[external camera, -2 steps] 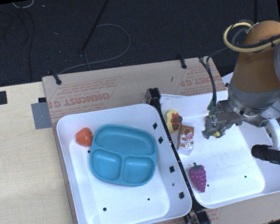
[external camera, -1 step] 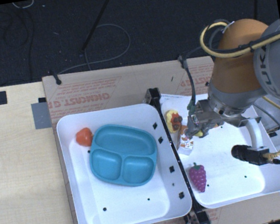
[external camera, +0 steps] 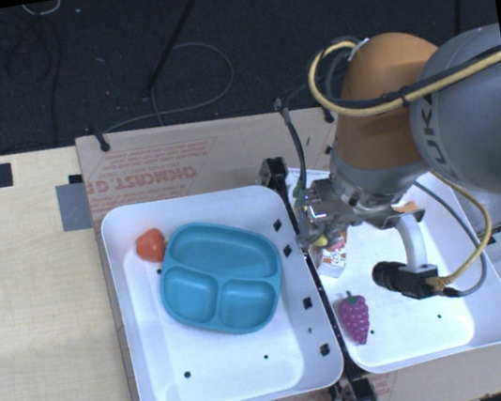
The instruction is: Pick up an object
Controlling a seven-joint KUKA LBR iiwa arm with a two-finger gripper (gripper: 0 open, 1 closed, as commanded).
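My gripper (external camera: 322,230) hangs over the left side of the right bin (external camera: 443,329), just under the grey wrist and orange band. A small white carton with red print (external camera: 335,256) sits directly below it, touching or very close to the fingertips. A purple bunch of grapes (external camera: 355,316) lies nearer the front of the same bin. In the left bin (external camera: 224,385) lie a blue divided plate (external camera: 221,276) and an orange-red fruit (external camera: 151,246) at its back left corner.
A black cylindrical part on the arm's cable (external camera: 406,279) hangs over the middle of the right bin. The divider between the bins (external camera: 306,271) runs just left of the gripper. Cardboard (external camera: 178,164) lies under both bins.
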